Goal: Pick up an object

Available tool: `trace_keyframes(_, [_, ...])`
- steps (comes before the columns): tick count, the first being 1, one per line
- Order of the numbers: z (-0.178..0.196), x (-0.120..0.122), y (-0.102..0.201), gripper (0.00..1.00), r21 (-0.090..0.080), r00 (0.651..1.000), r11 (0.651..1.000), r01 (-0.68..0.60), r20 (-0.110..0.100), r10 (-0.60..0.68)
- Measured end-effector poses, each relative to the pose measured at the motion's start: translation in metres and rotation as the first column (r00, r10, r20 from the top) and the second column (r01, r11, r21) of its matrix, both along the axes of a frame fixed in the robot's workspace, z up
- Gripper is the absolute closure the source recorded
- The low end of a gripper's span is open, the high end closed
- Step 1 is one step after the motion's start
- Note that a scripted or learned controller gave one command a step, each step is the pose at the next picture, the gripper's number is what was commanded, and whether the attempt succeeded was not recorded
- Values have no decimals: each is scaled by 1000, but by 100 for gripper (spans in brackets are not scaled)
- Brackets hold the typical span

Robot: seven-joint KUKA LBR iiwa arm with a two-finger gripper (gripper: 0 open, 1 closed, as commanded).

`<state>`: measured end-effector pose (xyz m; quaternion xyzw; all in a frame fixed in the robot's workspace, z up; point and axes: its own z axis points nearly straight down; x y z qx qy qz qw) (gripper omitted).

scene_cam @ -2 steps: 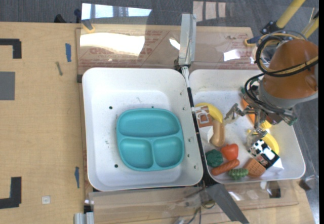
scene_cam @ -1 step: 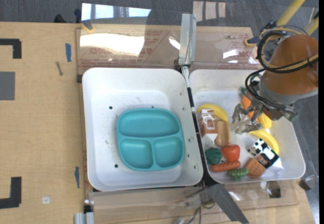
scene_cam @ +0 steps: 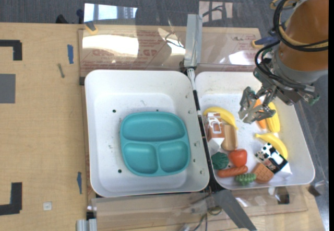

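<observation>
Wooden bench (scene_cam: 36,136) carries two shallow white bins side by side. In the left bin (scene_cam: 102,86) lies a teal divided plate (scene_cam: 154,142) with three compartments, near the middle of the bin. The right bin (scene_cam: 304,159) holds a group of toy foods. The grey arm (scene_cam: 302,36) with its orange band reaches in from the right, and its gripper (scene_cam: 255,111) hangs over the upper part of the right bin, fingers spread with a gap between them and nothing clearly inside; an orange piece (scene_cam: 271,120) sits just behind it. Below are two bananas, one (scene_cam: 221,115) near the bin's left wall, another (scene_cam: 275,142) further right. A red tomato (scene_cam: 238,158), a carrot (scene_cam: 233,171) and a green broccoli piece (scene_cam: 219,161) lie close together near the front.
</observation>
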<state>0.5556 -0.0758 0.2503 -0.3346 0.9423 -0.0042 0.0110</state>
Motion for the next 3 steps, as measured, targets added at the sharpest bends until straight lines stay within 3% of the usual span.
trace_keyframes(1, [17, 113, -12, 100, 5, 943, 943, 332, -14, -332])
trace_keyframes(2, [17, 113, -12, 0, 6, 943, 943, 333, -13, -332])
trace_keyframes(3, [-93, 26, -54, 0, 0, 947, 947, 321, -31, -321])
